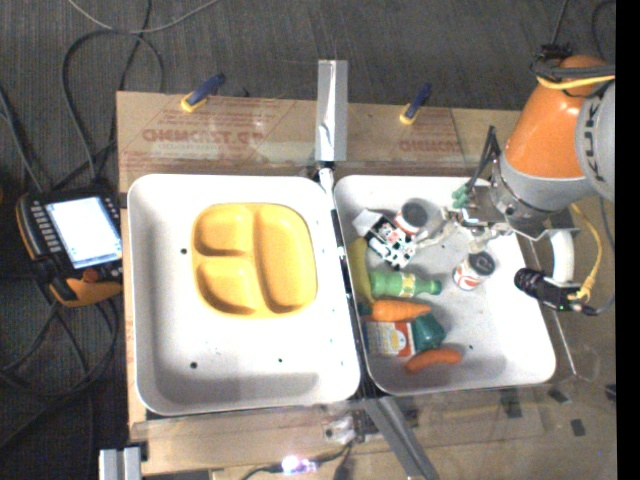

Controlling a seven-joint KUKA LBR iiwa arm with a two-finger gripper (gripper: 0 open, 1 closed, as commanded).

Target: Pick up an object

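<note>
Overhead view of the tabletop [140, 128] with two white bins. The left bin [160, 358] held a yellow sectioned tray [256, 258]. The right bin [520, 353] held the candidate objects, clustered at its left side: a green bottle [404, 286], a carrot [400, 310], a second orange vegetable [434, 359], a small carton [389, 339] and a black-and-white dotted item [390, 242]. The gripper [462, 218] hung over the bin's upper middle; whether its jaws were open or closed could not be told.
</note>
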